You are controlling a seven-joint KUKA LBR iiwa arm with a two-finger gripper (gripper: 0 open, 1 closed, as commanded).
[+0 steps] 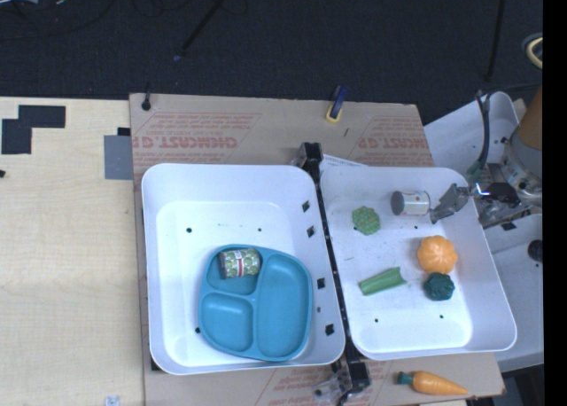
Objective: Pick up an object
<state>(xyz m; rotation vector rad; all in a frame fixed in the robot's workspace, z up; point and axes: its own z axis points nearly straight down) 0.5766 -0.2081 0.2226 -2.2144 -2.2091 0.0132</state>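
The right bin [496,324] holds a small grey cylinder [410,203], a pale green knobbly piece [365,220], an orange ball-shaped fruit [437,254], a dark green lump [438,286] and a long green vegetable [382,281]. My gripper [459,199] reaches in over the bin's right rim. It hangs just right of the grey cylinder and above the orange fruit. Nothing is visibly held by it.
The left bin [168,218] bears a blue divided plate [266,307] with a small labelled can [239,263] in its upper compartment. A toy carrot [431,384] lies on the cardboard below the right bin. A blue-yellow clamp [336,105] sits at the board's far edge.
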